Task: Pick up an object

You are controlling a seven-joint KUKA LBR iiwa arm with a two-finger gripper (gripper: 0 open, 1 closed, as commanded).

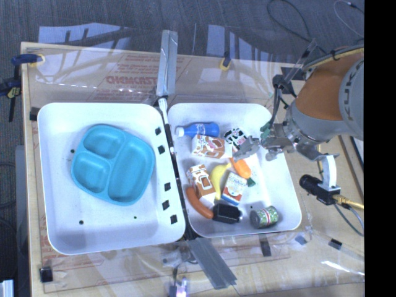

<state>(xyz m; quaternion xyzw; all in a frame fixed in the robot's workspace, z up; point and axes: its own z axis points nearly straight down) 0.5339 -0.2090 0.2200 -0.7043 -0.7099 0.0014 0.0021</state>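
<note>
claw (pixel 252 147) hangs low in the right bin (pixel 281 193) by the carrot (pixel 242 167); can't tell its state. tightly packed items could make it slip or snag a neighbour.

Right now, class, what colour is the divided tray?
Light blue tray, clearest from the camera view.

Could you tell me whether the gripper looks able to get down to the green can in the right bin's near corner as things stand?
Probably yes. The green can lies apart from the pile with bare floor around it; the gripper hangs nearby. The bin wall may crowd one finger.
</note>
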